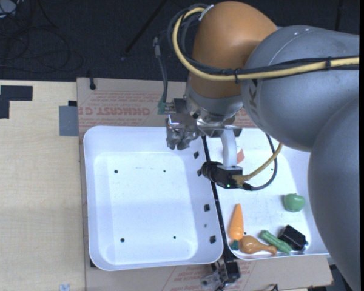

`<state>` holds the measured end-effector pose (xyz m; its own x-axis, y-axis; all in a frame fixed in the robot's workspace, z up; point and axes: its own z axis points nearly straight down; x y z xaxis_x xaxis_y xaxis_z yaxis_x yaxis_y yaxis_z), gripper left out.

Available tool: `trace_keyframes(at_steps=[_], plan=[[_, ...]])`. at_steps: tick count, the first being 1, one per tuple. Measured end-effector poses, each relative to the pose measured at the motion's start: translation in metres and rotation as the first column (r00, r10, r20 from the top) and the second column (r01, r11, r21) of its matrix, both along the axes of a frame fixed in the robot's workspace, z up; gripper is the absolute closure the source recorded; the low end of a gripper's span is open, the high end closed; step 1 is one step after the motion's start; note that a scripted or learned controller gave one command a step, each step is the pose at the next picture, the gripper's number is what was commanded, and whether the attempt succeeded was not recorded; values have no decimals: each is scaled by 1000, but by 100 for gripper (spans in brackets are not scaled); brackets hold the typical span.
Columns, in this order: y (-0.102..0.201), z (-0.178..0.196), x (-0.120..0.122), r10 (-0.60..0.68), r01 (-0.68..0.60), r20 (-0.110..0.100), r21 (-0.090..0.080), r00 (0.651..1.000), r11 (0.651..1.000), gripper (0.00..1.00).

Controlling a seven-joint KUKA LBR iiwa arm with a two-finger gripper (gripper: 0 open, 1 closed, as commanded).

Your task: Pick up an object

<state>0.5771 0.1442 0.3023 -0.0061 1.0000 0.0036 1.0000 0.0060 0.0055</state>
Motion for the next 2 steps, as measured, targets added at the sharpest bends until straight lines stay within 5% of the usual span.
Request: trace_keyframes(at_steps=[1,2], plan=[[48,76,-48,-1,1,-5,-2,1000,1000,100],[99,63,-28,-2,2,-8,-5,1000,1000,100]])
